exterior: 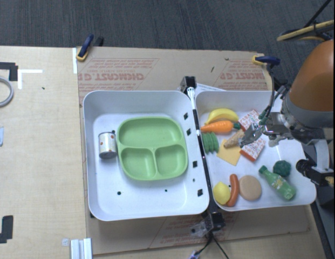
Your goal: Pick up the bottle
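One small green plastic bottle (277, 183) lies on its side at the lower right of the frame, in the right white bin (264, 206). Likely light, stiff and slippery, it suits a grip across its body. The end effector (252, 136) hovers over a red packet (253, 147), well apart; its opening cannot be judged.

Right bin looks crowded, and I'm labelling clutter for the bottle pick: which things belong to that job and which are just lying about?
Belongs to the job:
green bottle
gripper

Just lying about:
banana
carrot
broccoli
cheese slice
lemon
green divided plate
small can
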Controlling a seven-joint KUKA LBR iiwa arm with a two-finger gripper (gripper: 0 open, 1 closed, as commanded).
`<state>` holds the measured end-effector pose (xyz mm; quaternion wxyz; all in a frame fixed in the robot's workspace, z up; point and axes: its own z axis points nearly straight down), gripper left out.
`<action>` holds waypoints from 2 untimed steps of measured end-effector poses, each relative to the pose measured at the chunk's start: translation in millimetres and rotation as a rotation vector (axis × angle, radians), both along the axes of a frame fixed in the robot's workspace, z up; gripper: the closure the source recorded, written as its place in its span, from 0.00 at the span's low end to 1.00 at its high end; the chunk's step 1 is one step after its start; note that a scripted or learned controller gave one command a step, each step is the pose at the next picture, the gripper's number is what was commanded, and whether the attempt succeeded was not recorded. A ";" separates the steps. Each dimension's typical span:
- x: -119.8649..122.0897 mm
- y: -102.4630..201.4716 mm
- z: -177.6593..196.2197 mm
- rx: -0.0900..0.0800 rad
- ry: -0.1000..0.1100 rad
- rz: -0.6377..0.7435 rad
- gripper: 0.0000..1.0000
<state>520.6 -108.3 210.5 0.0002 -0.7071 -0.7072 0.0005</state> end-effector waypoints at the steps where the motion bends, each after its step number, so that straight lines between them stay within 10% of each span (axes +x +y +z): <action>1: -43.6 -22.6 -107.6 0.001 0.000 -0.026 0.00; 2: -43.5 -23.1 -98.1 0.000 0.000 -0.029 1.00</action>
